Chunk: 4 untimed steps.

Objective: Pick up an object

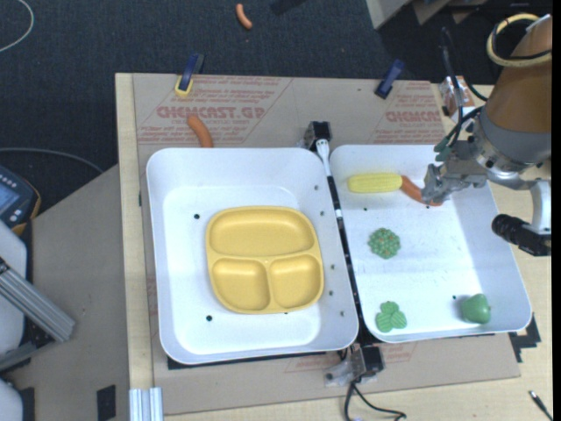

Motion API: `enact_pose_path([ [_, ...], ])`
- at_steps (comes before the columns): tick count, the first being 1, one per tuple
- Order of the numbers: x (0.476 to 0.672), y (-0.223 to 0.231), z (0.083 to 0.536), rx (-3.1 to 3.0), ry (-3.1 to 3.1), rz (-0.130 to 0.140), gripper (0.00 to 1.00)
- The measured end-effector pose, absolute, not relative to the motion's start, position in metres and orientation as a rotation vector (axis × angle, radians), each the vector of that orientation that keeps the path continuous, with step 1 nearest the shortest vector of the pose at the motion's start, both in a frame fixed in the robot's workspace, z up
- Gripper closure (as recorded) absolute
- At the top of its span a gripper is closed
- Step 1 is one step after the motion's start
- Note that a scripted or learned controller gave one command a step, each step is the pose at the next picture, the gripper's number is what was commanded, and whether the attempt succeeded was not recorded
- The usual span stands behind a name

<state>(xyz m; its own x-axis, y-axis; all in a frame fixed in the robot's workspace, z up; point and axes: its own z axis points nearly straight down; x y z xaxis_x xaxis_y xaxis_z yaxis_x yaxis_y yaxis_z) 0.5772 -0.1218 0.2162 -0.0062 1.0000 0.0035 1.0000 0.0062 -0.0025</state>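
Note:
In the right bin (pixel 491 235) a yellow corn cob (pixel 374 183) lies at the far left. An orange sausage-like piece (pixel 411 188) lies just right of it. My gripper (pixel 435 194) is low over the right end of that orange piece, which it partly hides. A round green bumpy piece (pixel 384 242) sits mid-bin. A leafy green piece (pixel 390 317) lies at the near edge, and a green round fruit (pixel 475 308) rests in the near right corner.
The left bin (pixel 175 235) holds a yellow divided plate (pixel 263 259). An orange sausage (pixel 201 131) lies on the cardboard behind that bin, and another (pixel 244 15) lies on the dark floor. Clamps (pixel 187 74) grip the board's far edge.

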Motion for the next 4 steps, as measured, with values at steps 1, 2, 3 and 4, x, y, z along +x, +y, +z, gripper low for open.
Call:
enact_pose_path([
  [1,0.583,-0.075,0.226,-2.216,-2.229,-0.004,1.0],
  [2,0.578,-0.012,0.23,-2.212,-2.227,-0.001,1.0],
  [3,0.579,0.042,0.23,-2.213,-2.228,-0.002,1.0],
  [4,0.583,0.036,0.229,-2.222,-2.222,-0.001,1.0],
])
